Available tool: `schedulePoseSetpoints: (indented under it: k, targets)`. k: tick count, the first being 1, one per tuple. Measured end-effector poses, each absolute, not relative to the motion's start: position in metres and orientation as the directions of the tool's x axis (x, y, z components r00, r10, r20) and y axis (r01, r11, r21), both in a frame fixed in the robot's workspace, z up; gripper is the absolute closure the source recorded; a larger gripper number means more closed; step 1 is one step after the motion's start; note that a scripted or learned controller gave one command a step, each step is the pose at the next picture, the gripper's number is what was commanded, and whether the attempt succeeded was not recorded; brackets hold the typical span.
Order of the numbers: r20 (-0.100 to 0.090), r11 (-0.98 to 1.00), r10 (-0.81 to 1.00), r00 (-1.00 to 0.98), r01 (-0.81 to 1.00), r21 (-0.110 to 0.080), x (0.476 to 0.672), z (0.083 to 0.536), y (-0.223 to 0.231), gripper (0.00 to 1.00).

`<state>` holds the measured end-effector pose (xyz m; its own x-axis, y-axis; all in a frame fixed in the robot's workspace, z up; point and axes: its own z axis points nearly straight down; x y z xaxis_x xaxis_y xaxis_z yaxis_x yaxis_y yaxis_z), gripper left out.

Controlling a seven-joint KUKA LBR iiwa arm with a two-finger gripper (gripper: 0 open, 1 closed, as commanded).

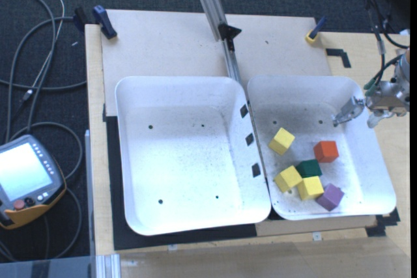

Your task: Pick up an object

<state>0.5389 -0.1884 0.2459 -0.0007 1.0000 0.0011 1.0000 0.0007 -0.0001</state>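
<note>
The gripper (355,111) sits at the right bin's (365,159) upper right edge, reaching in from the right, and nothing lies between its fingers; whether they are spread or closed cannot be made out at this size. All the candidates are in that right bin: an orange-red cube (326,151) nearest the gripper, a lone yellow cube (282,140) toward the bin's middle, and a tight cluster lower down — a second yellow cube (287,178) touching a dark green cube (309,168), a third yellow cube (311,187) just below it, and a purple cube (330,196) touching that one. The left bin (189,153) holds no blocks. The step in hand looks like the approach, with the pick itself not yet begun. The wise choice is probably one of the two blocks that stand apart — the orange-red one or the lone yellow one — since both have bare floor on all sides for the fingers to come down. The cluster is the poorer bet: a finger landing there would likely hit a neighbour and push the target aside. Aligning the fingers with two flat faces, centring over the block, and descending straight should give the firmest hold.
</note>
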Motion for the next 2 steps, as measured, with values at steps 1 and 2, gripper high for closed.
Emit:
schedulePoseSetpoints:
  k: [1,2]
  targets:
    - [0.004,0.0,1.0,0.0,1.0,-0.009,0.535,0.11,-0.188,0.0]
    - [0.002,0.004,1.0,-0.004,1.0,0.0,0.525,0.1,-0.132,0.0]
